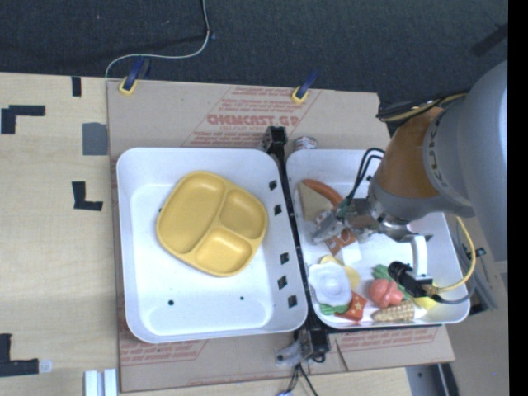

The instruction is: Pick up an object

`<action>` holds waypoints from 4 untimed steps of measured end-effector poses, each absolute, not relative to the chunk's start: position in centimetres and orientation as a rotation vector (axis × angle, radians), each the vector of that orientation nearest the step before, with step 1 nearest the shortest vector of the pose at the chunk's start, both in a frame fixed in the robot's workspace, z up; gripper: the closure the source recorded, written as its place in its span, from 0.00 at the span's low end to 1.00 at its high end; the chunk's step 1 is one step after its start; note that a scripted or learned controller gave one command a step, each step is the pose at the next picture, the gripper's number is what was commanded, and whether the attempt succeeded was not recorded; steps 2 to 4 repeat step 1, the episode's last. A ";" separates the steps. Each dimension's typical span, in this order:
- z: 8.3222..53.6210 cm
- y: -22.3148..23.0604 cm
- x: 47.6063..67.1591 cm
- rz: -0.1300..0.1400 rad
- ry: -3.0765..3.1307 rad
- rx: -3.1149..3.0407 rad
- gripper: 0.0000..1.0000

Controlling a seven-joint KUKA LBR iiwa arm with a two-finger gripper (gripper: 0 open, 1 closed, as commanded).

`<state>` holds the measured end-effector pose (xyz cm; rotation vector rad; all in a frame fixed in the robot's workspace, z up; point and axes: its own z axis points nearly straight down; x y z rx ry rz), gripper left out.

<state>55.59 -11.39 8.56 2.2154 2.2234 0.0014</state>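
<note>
**Arm reaching into the right bin**

Camera view: two white bins are seen on the desk. The left bin (136, 246) holds a yellow divided plate (212, 222). In the right bin (458, 246), toy food (363, 291) is piled at lower right. The tool (330, 225) is lowered at centre right among the items, beside an orange carrot (322, 190); whether it is apart or together cannot be told.

The cardboard sheet (239, 114) under the two bins carries red printing on its far part, set at a slant. The largest line seems to read "CHEMCAST GP", though the letters are blurred. Smaller red lines above and below it cannot be read.
</note>
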 end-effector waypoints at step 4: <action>9.6 -11.5 55.4 0.002 2.222 2.218 1.00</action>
